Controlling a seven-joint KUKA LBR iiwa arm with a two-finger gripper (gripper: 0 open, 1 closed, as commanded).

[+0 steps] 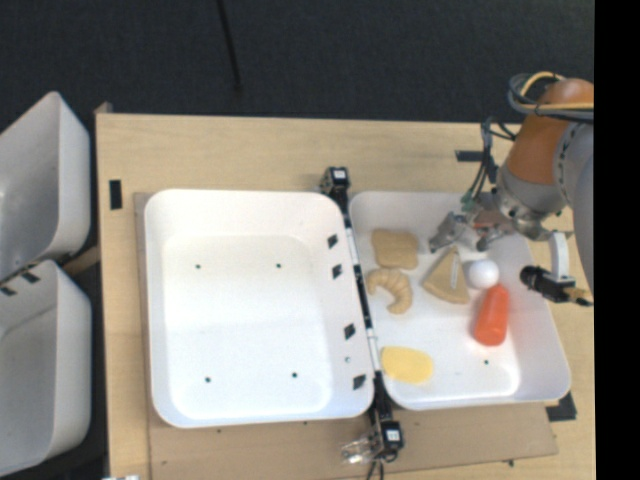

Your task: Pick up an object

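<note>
White ball [483, 273] beside orange cylinder [490, 317], right bin [540, 368]; fingers [446, 230] spread open above, gripping nothing.

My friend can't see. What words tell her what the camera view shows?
A grey robot arm with an orange band reaches from the right, its gripper above the right shallow white bin, which holds an orange cylinder, small white ball, yellow oval piece, and three tan bread-like shapes. Beside it lies the left white bin.

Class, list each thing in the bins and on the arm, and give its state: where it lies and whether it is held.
Gripper: above the right bin, holding nothing.
Toast: lying flat.
Croissant: lying loose.
Wedge: touching white ball.
Orange cylinder: lying down.
Yellow disc: flat.
</note>
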